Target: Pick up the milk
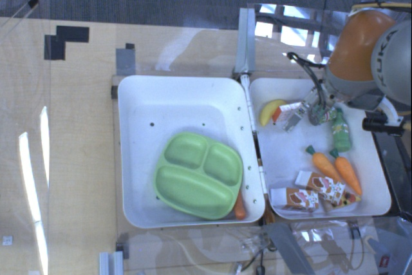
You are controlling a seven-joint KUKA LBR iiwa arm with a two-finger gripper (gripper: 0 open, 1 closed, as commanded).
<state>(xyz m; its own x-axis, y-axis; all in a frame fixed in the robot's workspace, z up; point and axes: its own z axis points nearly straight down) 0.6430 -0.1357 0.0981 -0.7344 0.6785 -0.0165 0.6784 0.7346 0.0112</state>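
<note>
- Worktop (71, 158) of pale wood carries two shallow white bins side by side, seen from above at a slant.
- Left bin (138, 100) holds a green divided plate (198, 175), with an orange carrot (239, 208) wedged between the plate's edge and the bin's right wall.
- Right bin (283, 161) holds the remaining items.
- Grey arm (370, 51) with an orange band reaches in from the right, its gripper (308, 111) low over the right bin's far end; whether the fingers stand wide or narrow cannot be told.
- Milk carton (329, 189), brown and white, lies on its side near the right bin's front wall, beside a second similar carton (301, 199).
- Two carrots (336, 168) lie just behind the cartons.
- Green packet (340, 132) lies right of the gripper.
- Yellow banana (270, 111) rests at the bin's far left.
</note>
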